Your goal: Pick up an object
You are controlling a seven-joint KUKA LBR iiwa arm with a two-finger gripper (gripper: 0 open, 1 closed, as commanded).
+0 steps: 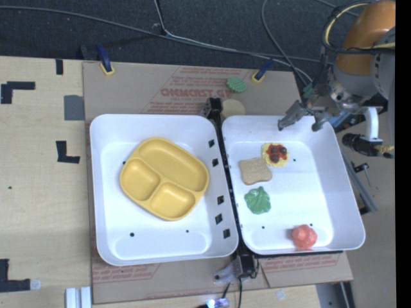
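Red-topped pizza (pixel 275 154), below open gripper (pixel 302 121)

Even, fairly bright overhead light falls on the bench, and the white bins (pixel 103 191) come close to washing out, with soft glare along their rims. Shadows are faint and short. The picture is slightly soft and grainy throughout, and the dark floor (pixel 192 5) at the top keeps little detail.

Off-task things around the bins

Yellow divided tray (pixel 165 187) sits mid left bin (pixel 103 172); green waffle-textured disc (pixel 236 84) lies on the cardboard sheet (pixel 148 88) near its far edge.
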